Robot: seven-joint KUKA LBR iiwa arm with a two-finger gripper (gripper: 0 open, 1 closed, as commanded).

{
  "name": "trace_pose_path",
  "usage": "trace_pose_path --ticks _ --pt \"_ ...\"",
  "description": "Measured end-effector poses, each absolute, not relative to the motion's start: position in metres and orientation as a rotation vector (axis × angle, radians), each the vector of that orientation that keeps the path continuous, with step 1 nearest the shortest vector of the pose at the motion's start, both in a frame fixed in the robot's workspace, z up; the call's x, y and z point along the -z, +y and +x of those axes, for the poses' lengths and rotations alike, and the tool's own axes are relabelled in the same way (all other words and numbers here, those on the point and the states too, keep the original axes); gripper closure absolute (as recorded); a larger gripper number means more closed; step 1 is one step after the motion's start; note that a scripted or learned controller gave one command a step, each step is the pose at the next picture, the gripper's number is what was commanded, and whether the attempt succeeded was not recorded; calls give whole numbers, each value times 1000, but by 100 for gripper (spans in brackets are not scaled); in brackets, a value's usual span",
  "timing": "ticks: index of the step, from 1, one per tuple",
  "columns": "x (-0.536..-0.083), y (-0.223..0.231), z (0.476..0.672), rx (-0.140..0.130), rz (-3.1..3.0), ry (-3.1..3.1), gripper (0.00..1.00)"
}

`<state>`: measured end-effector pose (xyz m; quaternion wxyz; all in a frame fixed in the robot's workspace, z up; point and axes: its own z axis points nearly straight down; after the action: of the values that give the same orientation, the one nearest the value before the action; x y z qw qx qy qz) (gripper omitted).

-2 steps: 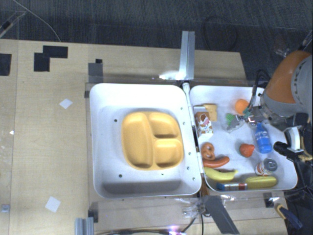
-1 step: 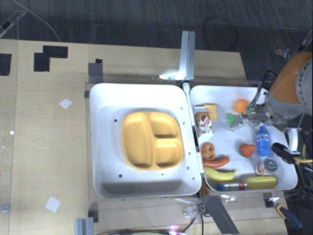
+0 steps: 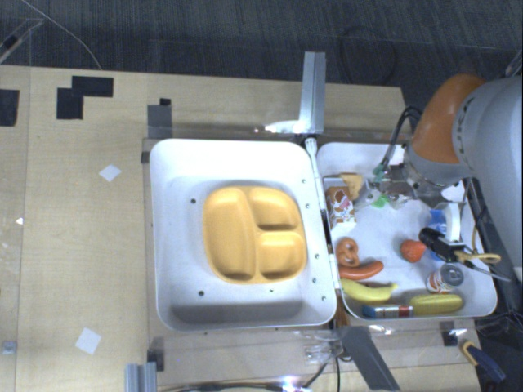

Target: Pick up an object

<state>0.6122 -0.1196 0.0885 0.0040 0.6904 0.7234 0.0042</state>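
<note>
Yellow moulded tray (image 3: 249, 233) (three rounded compartments), glossy banana (image 3: 365, 290).

The gripper (image 3: 384, 188) hangs over the far part of the right bin (image 3: 489, 300), the grey arm (image 3: 490, 129) with its orange band (image 3: 437, 125) behind it. Just beside it lie a tan piece (image 3: 351, 184) and a red-and-white packet (image 3: 340, 205). Nearer the camera from the gripper sit a pretzel (image 3: 347, 250), a red sausage (image 3: 361, 270), a banana (image 3: 368, 290) and a red tomato (image 3: 413, 251) — all well apart from it. Across the divider, the left bin (image 3: 176, 219) holds a yellow divided tray (image 3: 252, 232).
</note>
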Motion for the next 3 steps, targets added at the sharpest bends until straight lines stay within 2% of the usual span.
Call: trace_pose_path --ticks 1,2,3 --pt "-89 -188 652 -9 1800 2561 0" --pt "-98 -205 642 -5 1798 2566 0" --pt "-112 -203 646 -10 1782 2566 100"
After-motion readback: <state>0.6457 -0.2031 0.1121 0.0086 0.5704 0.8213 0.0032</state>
